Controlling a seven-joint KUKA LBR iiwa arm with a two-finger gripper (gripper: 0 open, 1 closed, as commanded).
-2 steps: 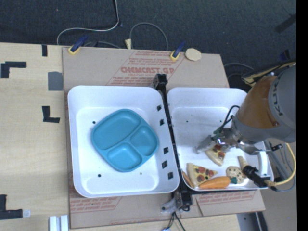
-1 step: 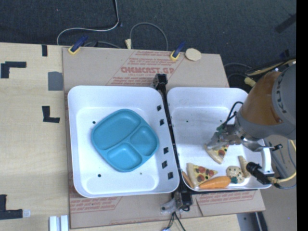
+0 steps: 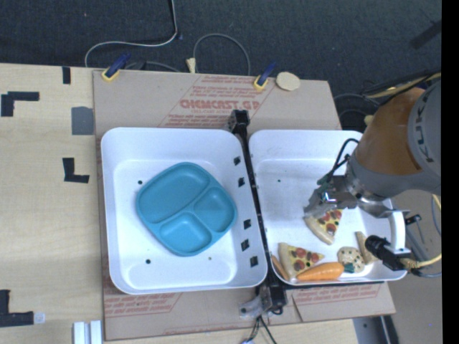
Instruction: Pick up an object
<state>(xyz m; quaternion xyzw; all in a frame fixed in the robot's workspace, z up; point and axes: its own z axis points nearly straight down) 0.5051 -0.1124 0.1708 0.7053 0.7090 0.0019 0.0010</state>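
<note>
End effector (image 3: 319,205), grip state unclear, at pizza slice (image 3: 324,224), its tip pointing lower right.

We find the scene evenly and brightly lit from above, with soft, short shadows. The white bins (image 3: 118,163) read close to overexposed, their walls losing detail. The blue plate (image 3: 186,208) shows a mild sheen without hard glare. Overall sharpness is moderate; the arm (image 3: 401,142) at right appears soft. The far dark floor (image 3: 287,13) is grainy.
</note>
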